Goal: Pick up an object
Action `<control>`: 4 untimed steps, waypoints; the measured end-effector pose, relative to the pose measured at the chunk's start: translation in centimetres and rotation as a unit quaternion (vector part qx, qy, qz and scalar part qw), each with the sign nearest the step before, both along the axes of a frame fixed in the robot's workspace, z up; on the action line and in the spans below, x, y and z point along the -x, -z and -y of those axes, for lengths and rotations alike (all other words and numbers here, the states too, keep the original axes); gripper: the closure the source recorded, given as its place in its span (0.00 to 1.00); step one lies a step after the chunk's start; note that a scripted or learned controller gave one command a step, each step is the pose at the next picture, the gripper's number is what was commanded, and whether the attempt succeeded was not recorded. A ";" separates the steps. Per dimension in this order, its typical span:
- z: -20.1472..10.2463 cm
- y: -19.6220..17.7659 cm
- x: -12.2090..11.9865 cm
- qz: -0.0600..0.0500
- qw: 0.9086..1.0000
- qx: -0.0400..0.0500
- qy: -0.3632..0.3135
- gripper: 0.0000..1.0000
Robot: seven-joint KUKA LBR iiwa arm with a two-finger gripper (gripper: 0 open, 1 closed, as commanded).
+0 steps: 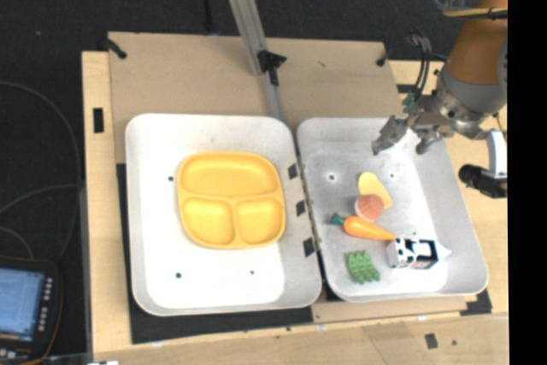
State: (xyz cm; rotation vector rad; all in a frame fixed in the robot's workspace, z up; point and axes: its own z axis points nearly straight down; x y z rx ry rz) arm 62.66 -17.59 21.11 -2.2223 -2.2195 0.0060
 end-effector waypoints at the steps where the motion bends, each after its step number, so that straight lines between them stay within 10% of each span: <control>1: -0.7 4.9 0.6 0.000 1.000 -0.001 0.000 0.00; 2: -1.2 11.1 0.5 -0.001 1.000 -0.001 -0.001 0.00; 3: -1.0 9.5 0.3 0.004 1.000 0.000 0.001 1.00; 4: -0.5 3.0 0.0 0.006 1.000 0.000 0.001 1.00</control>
